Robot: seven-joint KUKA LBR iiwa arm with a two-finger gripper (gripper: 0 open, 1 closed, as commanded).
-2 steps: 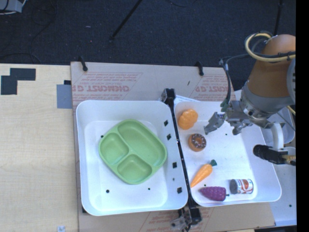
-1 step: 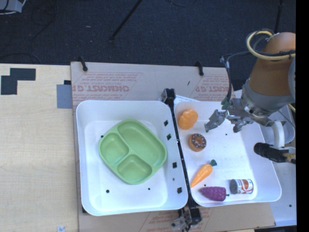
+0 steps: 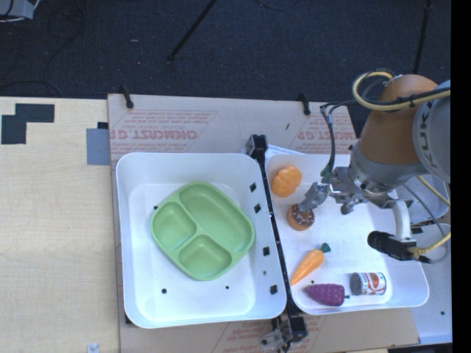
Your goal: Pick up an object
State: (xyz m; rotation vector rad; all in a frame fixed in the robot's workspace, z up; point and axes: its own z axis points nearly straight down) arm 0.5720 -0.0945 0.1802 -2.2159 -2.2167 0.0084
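Camera view shows "CHEMCAST GP" mirrored on the backing sheet point(image 3: 163, 132). The gripper point(image 3: 309, 201) hangs directly over the doughnut point(image 3: 300, 217); whether it grasps anything cannot be told.

One fixed camera looks down on my desk point(image 3: 59, 219) from above, at a slant, far enough off to take in both white bins whole: the left bin point(image 3: 140, 175) and the right bin point(image 3: 412, 289) sit side by side in the lower middle. Dark floor point(image 3: 221, 35) fills the top of the view. My arm point(image 3: 397, 134) enters from the right.
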